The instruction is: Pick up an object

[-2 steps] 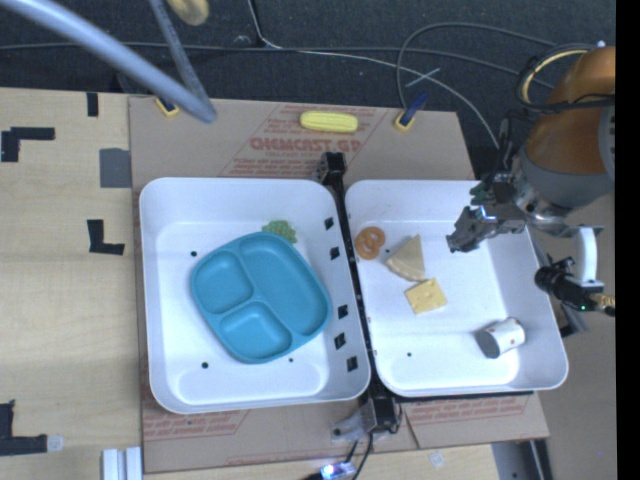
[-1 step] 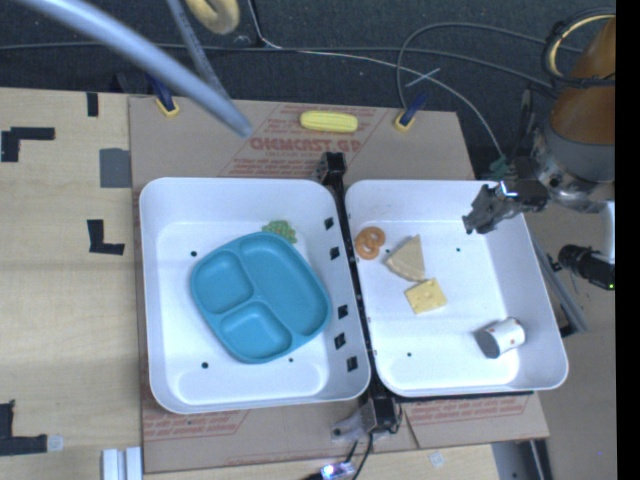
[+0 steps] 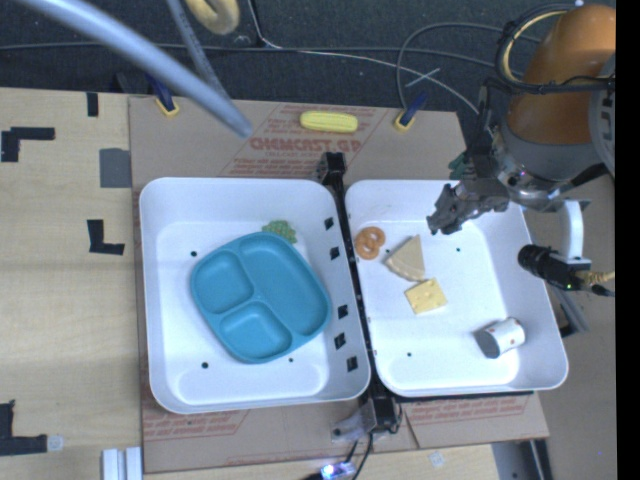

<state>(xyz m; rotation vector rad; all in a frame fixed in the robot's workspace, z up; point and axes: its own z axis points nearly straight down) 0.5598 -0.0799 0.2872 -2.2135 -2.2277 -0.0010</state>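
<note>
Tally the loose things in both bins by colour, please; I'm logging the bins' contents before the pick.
Blue: 1, divided plate
Green: 1, small leafy piece
Orange: 1, pretzel
Yellow or tan: 2, wedge, cheese slice
White and grey: 1, cylinder
Total: 6

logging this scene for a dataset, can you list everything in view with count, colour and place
bins: 2, white, side by side on the bench
tray: 1, blue, three compartments, in the left bin
green bit: 1, green, left bin, at the tray's far edge
pretzel: 1, orange-brown, right bin, near the divider
wedge: 1, tan, right bin, beside the pretzel
cheese: 1, yellow, right bin, centre
cylinder: 1, white and grey, right bin, near corner
banana: 1, yellow, on cardboard behind the bins
arm: 1, grey and orange, from the right
jaws: 1 pair, dark, over the right bin's far side
</note>
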